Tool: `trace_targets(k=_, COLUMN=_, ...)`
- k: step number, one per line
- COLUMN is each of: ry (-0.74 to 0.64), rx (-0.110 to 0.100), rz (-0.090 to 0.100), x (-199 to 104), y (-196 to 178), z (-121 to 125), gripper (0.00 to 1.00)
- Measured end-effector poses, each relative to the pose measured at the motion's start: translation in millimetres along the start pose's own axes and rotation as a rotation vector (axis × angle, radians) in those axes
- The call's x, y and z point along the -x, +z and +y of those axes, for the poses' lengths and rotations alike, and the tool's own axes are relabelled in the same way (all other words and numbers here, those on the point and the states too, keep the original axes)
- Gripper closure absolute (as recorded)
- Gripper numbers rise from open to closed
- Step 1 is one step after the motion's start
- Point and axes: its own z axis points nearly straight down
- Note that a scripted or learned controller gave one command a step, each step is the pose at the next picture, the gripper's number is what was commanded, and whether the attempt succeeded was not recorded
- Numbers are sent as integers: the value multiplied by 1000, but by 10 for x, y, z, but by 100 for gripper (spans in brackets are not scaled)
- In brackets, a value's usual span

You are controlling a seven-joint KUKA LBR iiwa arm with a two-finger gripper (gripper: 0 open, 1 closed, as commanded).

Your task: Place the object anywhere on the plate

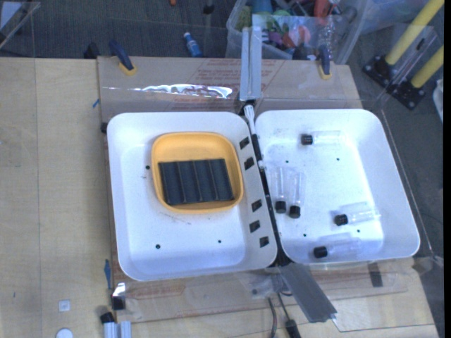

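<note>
While a dark ridged block (196, 182) lies on the yellow plate (163, 150), the hand's state cannot be told.

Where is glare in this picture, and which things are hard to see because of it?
Camera view: strong glare on the clear sheet behind the left bin; the clear vials nearly vanish against the bright right bin, only their black caps are distinct; the yellow plate is evenly lit.

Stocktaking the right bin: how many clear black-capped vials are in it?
5 vials: one at the back, two side by side near the divider, one front right, one at the front. Clear glass may hide more.
</note>
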Motion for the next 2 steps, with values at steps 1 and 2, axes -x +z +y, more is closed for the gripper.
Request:
trace_targets(k=1, ry=-417, rx=2, rz=1, x=95, y=5, z=-8, gripper=100)
trace_targets(k=2, ry=-585, rx=0, rz=1, x=14, y=8, z=-22, gripper=100)
